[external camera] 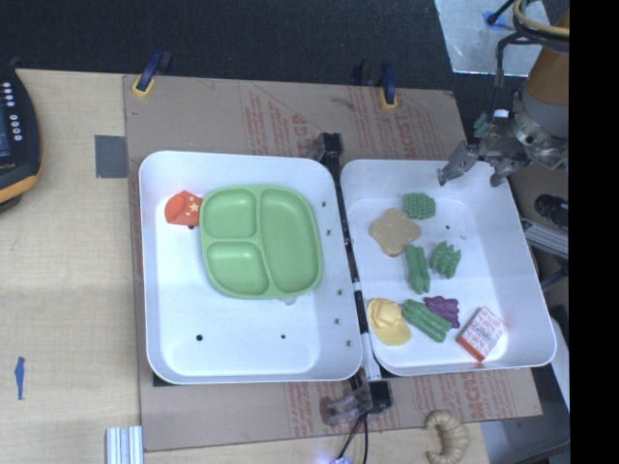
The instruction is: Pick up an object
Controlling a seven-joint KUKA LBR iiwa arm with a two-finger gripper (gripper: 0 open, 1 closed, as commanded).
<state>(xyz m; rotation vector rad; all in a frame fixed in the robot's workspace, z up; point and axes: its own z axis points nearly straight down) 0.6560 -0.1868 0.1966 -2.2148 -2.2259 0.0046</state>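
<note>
My gripper hangs over the far right corner of the right bin, its two dark fingers spread open with nothing between them. In that bin lie a tan bread slice, a round green piece, a green leafy piece, a green pickle, another green vegetable, purple grapes, a yellow piece and a red-and-white packet. The nearest of them, the round green piece, sits below and left of the gripper.
The left bin holds a green divided plate and a red item by its left edge. A tan curled object lies on the cardboard in front of the right bin. A black-and-orange pendant rests at the far left.
</note>
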